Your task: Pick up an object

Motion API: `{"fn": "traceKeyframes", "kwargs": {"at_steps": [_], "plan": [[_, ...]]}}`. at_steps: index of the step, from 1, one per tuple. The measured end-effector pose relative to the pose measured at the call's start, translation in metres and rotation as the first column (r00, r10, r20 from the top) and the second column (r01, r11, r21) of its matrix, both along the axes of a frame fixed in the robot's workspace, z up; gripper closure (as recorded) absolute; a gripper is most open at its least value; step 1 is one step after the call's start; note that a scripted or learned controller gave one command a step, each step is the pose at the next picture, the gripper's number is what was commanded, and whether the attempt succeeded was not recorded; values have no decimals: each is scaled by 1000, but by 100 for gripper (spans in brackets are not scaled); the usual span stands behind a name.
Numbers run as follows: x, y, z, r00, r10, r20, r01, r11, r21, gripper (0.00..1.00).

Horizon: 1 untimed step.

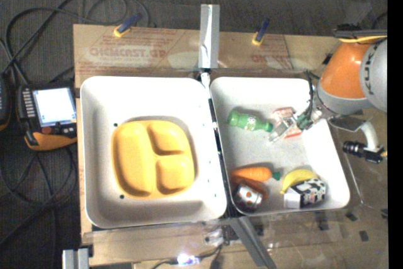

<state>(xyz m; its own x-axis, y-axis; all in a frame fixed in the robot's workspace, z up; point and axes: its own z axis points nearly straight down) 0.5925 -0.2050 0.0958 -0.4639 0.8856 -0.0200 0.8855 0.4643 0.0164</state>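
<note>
The gripper is seen low in the right bin, just beside the green bottle; whether its fingers are parted or closed cannot be told. Nearer the front wall, a carrot, a banana, a can and a small carton are gathered. A yellow divided tray is placed in the left bin.

A green bottle lies on its side in the right bin, near the bin's far wall. Nearer than the bottle, along the bin's near wall, lie an orange carrot, a metal can, a yellow banana and a small black-and-white carton.
</note>
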Motion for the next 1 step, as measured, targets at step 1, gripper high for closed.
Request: {"fn": "traceKeyframes", "kwargs": {"at_steps": [1], "plan": [[62,-11,-6,999,-49,-19,50,999,15,0]]}}
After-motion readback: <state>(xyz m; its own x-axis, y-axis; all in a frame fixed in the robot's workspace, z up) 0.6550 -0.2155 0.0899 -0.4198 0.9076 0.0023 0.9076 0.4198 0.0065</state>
